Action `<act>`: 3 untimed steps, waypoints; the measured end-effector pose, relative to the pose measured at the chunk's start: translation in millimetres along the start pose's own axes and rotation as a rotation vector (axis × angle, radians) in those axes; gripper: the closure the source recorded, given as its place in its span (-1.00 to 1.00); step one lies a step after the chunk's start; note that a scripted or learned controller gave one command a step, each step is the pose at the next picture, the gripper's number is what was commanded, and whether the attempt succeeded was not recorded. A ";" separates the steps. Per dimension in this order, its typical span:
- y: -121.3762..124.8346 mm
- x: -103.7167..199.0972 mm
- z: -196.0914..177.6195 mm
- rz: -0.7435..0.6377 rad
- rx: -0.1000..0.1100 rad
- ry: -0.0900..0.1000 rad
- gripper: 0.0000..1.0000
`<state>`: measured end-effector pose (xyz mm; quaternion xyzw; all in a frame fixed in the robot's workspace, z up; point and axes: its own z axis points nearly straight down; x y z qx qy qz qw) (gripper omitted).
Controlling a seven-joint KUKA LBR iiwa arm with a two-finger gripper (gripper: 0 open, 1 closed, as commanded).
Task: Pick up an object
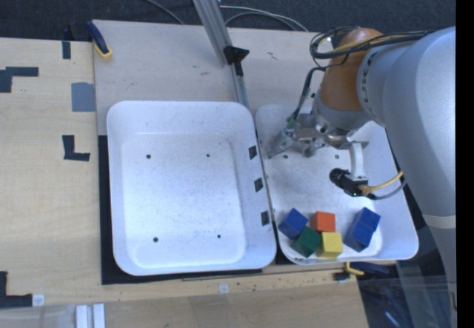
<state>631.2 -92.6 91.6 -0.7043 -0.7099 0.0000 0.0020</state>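
Observation:
Several small blocks lie clustered at the near end of the right bin: a blue block, an orange block, a green block, a yellow block and a larger blue block. My gripper hangs low over the far left part of that bin, close to its left wall. It is well apart from the blocks, which sit nearer the camera. I see nothing held in it.
The left bin stands beside the right one, their rims touching. A slanted aluminium post rises behind the bins. The grey arm covers the right bin's far right side. A black cable connector hangs below the wrist.

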 end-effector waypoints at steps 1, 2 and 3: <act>34.5 -21.9 -19.7 0.005 -0.006 -0.004 -1.00; -20.9 -102.8 -43.2 0.016 -0.001 -0.008 -1.00; -18.3 -96.4 -41.4 0.007 -0.002 -0.004 -1.00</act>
